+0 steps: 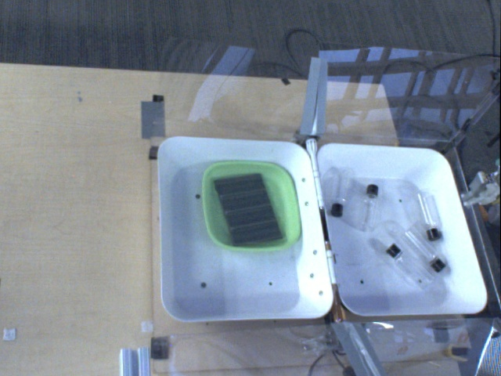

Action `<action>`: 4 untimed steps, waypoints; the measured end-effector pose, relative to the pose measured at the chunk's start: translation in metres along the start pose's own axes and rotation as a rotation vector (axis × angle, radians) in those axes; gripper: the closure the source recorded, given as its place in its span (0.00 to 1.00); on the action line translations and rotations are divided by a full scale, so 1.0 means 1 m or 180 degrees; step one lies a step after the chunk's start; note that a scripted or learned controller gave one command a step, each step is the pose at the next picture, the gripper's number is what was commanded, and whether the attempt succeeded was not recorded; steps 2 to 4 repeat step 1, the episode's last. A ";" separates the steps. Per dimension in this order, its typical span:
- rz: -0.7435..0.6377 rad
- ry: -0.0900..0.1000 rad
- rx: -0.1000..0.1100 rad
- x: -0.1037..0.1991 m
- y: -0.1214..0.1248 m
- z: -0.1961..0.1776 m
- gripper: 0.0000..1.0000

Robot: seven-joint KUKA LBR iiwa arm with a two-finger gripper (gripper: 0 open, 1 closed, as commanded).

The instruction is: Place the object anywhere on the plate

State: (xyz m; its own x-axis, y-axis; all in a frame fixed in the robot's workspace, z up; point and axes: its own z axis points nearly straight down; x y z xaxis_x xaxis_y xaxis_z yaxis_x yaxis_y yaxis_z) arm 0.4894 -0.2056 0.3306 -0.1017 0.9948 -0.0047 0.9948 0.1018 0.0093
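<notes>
Bench and contents, as seen from beside it; positions given from the green plate.

1. Green plate [290, 202]: square with rounded corners, sitting in the upper half of the left white bin [180, 288].
2. Dark ribbed slab [247, 209]: lies flat on the plate, slightly skewed, wholly within its rim.
3. Right white bin [462, 288]: just right of the plate's bin, their rims touching along a hinged seam.
4. Clear vials with black caps [394, 251]: about five, scattered loose in the right bin, well right of the plate.
5. Gripper [483, 189]: a pale part pokes in far right of the plate, past the right bin's rim; spread or pressed together, I cannot tell. It is well apart from the slab.
6. Pale wooden benchtop [70, 210]: bare boards left of the plate.
7. Grey metal strip [153, 118]: on the wood, up and left of the plate.
8. Grey upright bracket [313, 100]: above the bins' seam.
9. Dark carpeted floor [156, 14]: beyond the bench, with a black cable [296, 41] looping on it.
10. Metal framework [438, 92]: up and right of the plate.
</notes>
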 end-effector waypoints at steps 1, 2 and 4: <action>-0.1156 0.0000 -0.0003 0.001 0.000 0.013 0.00; -0.1156 0.0000 -0.0003 0.001 0.000 0.013 0.00; -0.1156 0.0000 -0.0003 0.001 0.000 0.013 0.00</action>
